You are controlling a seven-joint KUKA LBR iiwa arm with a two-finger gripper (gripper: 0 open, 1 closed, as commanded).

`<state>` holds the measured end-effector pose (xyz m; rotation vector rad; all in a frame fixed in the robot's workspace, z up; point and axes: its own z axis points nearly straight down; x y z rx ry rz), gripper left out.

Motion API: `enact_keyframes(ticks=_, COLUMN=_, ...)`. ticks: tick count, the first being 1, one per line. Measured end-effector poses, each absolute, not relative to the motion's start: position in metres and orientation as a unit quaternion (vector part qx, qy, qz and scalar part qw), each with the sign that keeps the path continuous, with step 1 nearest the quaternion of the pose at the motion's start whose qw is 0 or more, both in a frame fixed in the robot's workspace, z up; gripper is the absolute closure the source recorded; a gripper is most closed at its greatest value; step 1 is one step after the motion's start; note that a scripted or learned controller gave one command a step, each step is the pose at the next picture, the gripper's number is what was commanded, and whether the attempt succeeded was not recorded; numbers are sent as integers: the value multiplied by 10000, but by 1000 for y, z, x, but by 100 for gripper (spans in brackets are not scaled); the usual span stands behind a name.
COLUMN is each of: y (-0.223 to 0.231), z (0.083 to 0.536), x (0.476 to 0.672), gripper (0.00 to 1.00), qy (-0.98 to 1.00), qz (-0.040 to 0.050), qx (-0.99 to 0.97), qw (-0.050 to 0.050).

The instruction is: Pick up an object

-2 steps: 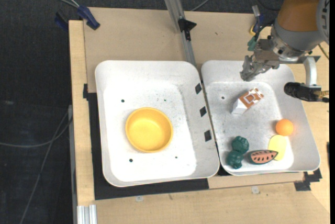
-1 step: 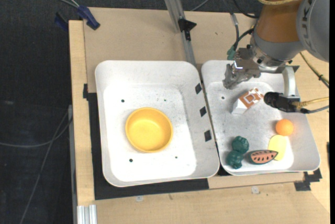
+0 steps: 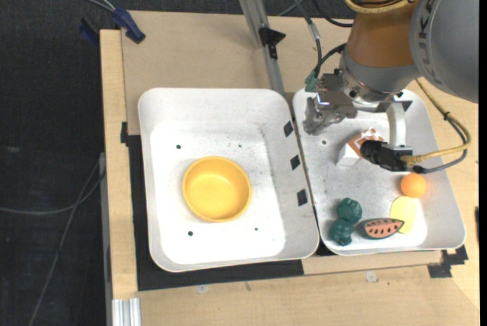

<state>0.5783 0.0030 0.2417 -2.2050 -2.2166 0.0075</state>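
objects (image 3: 378, 228) lie in your right bin (image 3: 441, 237); end effector (image 3: 319, 121) hovers above its upper-left corner, grip state indeterminable.

No legible text, labels, brand marks, numbers or signs anywhere. Bins, bench, arm casing and objects carry nothing that can be read. Small carton (image 3: 356, 148) in right bin (image 3: 434, 233) shows orange-and-white print, too small to make out.
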Motion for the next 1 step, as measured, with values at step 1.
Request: enact_keyframes(ticks=1, y=56, z=232, x=564, gripper=100, qy=-7089, qz=41, qx=-7052, qw=77)
